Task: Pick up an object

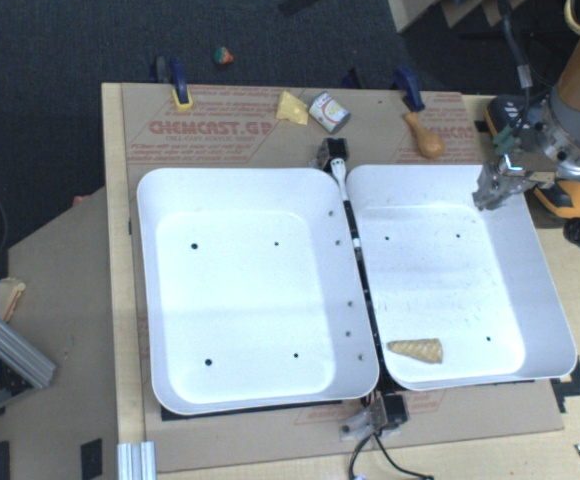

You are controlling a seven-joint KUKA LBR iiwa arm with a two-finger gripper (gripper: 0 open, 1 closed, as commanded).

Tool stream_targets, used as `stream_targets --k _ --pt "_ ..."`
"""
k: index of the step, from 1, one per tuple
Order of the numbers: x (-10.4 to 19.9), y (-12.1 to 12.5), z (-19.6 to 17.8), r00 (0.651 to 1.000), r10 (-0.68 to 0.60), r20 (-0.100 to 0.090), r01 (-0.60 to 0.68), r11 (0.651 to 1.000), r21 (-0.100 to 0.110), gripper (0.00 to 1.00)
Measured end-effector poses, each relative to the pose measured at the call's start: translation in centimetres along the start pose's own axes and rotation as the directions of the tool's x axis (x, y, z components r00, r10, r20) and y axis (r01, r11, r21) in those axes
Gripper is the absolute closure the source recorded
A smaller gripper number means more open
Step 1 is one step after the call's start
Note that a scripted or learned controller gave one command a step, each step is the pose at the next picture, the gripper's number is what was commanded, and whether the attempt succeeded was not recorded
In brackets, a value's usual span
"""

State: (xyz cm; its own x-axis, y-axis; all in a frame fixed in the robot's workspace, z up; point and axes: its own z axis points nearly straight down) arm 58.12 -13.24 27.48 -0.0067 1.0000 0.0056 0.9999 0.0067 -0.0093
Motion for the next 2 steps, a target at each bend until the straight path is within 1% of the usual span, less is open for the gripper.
stream_targets --k 1,2 --pt "16.3 4.6 -0.7 1.0 -0.011 -0.001 0.011 1.0 -0.014 1.0" --pt "18.6 5.4 -14.3 1.0 0.001 0.004 -0.001 1.0 -0.028 1.0"
